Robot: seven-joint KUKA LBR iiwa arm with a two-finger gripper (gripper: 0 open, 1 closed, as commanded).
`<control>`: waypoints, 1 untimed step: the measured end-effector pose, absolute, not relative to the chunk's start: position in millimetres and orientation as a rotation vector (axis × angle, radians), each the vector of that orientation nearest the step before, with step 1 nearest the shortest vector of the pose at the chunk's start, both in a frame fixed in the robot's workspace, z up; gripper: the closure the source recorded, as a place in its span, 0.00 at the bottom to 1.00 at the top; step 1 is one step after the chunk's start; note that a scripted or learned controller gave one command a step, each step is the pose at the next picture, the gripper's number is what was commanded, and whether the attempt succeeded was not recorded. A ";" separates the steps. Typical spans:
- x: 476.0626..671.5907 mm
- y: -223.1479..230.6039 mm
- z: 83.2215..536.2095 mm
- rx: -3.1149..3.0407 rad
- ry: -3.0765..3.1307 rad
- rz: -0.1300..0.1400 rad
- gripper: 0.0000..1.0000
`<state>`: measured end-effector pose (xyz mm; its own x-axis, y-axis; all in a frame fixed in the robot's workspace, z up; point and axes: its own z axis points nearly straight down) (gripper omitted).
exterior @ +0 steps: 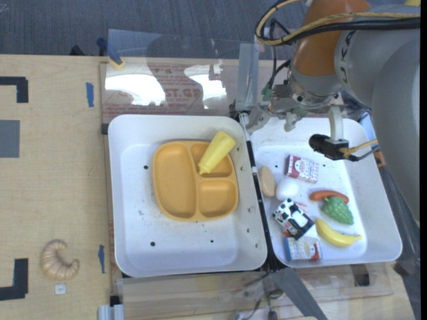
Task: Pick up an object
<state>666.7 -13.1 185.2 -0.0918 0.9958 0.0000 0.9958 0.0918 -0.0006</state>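
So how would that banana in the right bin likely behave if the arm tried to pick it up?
The banana looks like a smooth plastic toy, so probably light and stiff. Its glossy, curved skin might slip in a pinch across the bend. It lies flat on the right bin floor, close beside the green grapes, so a push would likely slide or spin it.

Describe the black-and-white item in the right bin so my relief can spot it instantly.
Look in the right bin, the one crowded with toy food. Near its left wall, below the white egg and left of the banana, lies the cow-patterned carton. It is the only black-and-white patched thing there.
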 end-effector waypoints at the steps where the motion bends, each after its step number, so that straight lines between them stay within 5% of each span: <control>1: 570.8 -49.7 185.2 -2.148 -2.293 0.002 0.00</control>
